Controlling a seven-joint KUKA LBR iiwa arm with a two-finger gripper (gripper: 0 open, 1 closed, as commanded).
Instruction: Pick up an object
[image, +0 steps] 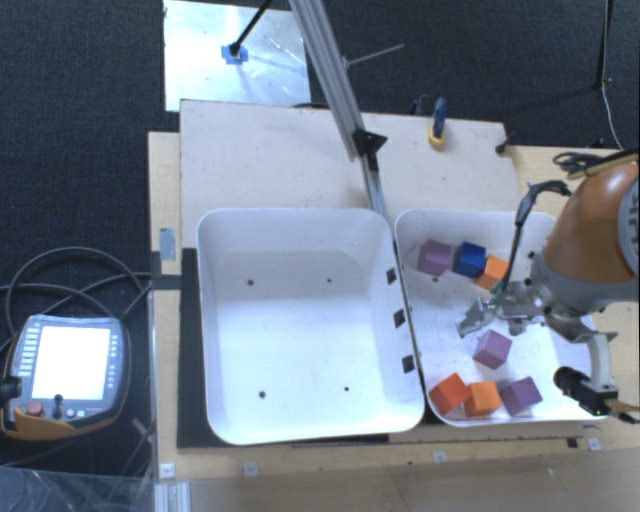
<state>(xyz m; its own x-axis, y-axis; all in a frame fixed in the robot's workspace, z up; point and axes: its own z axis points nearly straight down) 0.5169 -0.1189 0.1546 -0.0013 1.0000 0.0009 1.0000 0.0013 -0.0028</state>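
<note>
The right bin holds several small blocks. A purple block, a blue block and an orange block lie in a row near its far side. Another purple block sits mid-bin, just below my gripper. Along the near wall lie a red-orange block, an orange block and a purple block. The gripper hangs low over the bin's middle, its metal fingers pointing left and down. No block shows between the fingers.
The left bin stands beside the right one. A slanted metal pole crosses the back board. A teach pendant with cables lies at the far left. A yellow clamp sits on the board's far edge.
</note>
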